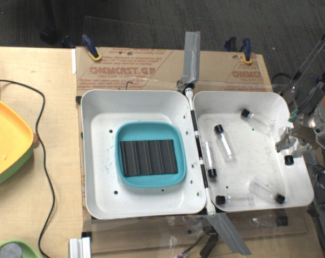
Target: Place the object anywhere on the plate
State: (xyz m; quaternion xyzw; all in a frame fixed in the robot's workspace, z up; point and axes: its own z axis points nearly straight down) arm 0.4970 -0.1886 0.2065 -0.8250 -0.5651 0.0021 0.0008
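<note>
Teal square plastic plate (pixel 150 156) with dark ribbed insert sits centred in left white bin (pixel 92 160), presumably as drop target. Clear plastic vials with black caps (pixel 223 142) lie scattered right of plate. End effector (pixel 289 142) hovers far right of plate; grip state unreadable.

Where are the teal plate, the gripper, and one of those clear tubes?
teal plate (pixel 150 133): camera view, its upper rim.
gripper (pixel 284 144): camera view, between its fingertips.
clear tube (pixel 224 142): camera view, mid-body.

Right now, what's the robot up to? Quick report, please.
Gripper at right bin's right edge. Clear vials lie loose. Teal plate waits in left bin.
</note>
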